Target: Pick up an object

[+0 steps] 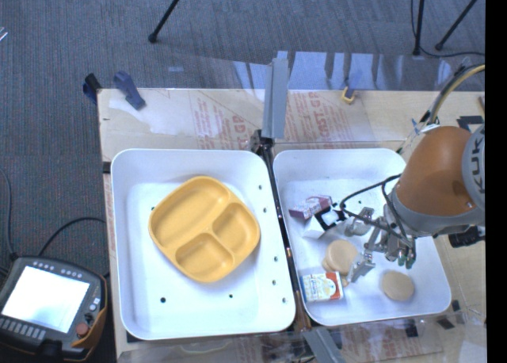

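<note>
Lower right of frame, the gripper (366, 257), fingers spread and pinching nothing, hangs beside the tan round cookie (342, 255) and could nudge it away.

The arm (444, 183) is cut off at the frame's right edge; its orange band covers part of the right bin's (372, 159) right wall. The gripper (366, 262) is small and cluttered, finger spacing indeterminate. Print on the small carton (322, 286) is illegible. The dark packet (310, 209) cannot be identified. The pendant (49, 306) at lower left is cropped by the frame edge.
</note>
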`<state>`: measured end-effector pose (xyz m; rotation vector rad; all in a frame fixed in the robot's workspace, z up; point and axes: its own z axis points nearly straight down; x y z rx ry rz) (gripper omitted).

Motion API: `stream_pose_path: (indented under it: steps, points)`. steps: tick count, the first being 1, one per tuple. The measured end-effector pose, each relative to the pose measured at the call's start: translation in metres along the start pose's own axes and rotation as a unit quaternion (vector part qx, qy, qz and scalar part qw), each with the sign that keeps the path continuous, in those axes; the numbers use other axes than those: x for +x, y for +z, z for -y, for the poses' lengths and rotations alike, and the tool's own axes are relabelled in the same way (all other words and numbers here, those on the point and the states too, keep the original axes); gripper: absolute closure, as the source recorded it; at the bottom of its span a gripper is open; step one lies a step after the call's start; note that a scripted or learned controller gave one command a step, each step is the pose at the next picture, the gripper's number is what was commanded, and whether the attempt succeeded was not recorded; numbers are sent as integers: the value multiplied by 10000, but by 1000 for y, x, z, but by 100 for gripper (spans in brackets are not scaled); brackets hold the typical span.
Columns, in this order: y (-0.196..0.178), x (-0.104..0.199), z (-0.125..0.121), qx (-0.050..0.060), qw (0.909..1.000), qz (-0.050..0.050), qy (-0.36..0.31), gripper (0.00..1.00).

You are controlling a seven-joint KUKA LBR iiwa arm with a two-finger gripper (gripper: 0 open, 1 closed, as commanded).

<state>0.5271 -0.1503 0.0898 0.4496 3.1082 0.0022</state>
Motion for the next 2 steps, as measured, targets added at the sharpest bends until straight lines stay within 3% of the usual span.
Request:
stream_pose_path:
  steps: [1,2]
  points:
    - [-10,-1,-3,1,10000,3,-42,100]
    - [-102,68,-66,-13,9998,37,-175,100]
